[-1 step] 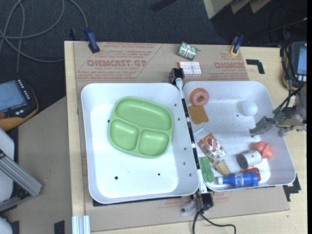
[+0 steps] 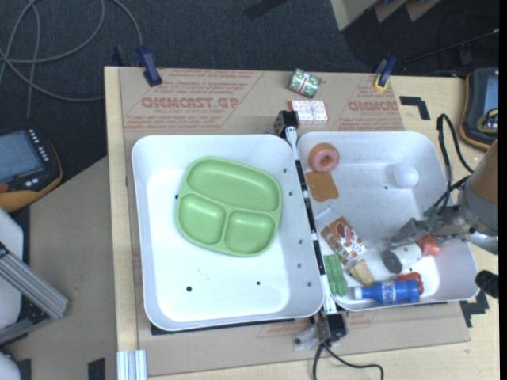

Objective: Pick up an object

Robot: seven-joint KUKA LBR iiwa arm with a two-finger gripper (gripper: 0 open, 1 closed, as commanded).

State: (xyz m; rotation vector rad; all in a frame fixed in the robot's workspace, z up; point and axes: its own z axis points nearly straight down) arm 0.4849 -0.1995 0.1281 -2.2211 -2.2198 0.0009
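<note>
Dark grey carpet is seen around a bench topped with printed brown cardboard [image 2: 206, 101], on which two shallow white bins are set side by side. In the left white bin [image 2: 158, 283] one light green divided plastic tray [image 2: 230, 206] with three compartments is laid, towards the far side. In the right white bin [image 2: 372, 153] several small things are gathered: one pink ring-shaped doughnut toy [image 2: 323, 158] and one flat brown square piece [image 2: 322, 186] at the far left, one white rounded object [image 2: 405, 176] further right, one red and white printed packet [image 2: 346, 241] near the divider, one green flat stick [image 2: 336, 276] and one small tan piece [image 2: 362, 272] beside it, one blue bottle with a white neck and red cap [image 2: 390, 291] lying along the near wall, and one white cylinder with a dark end [image 2: 402, 257] just beside the fingers. The grey two-finger gripper [image 2: 424, 232] is seen low over the right part of that bin, reached in from the right; whether its fingers are parted or closed cannot be told, and nothing is seen held between them. A small orange-red object [image 2: 428, 245] lies close under the gripper. On the cardboard beyond the bins one small green can [image 2: 305, 82] and one small patterned box [image 2: 308, 112] are placed. Two blue clamps [image 2: 147, 64] are fixed at the far edge.
</note>
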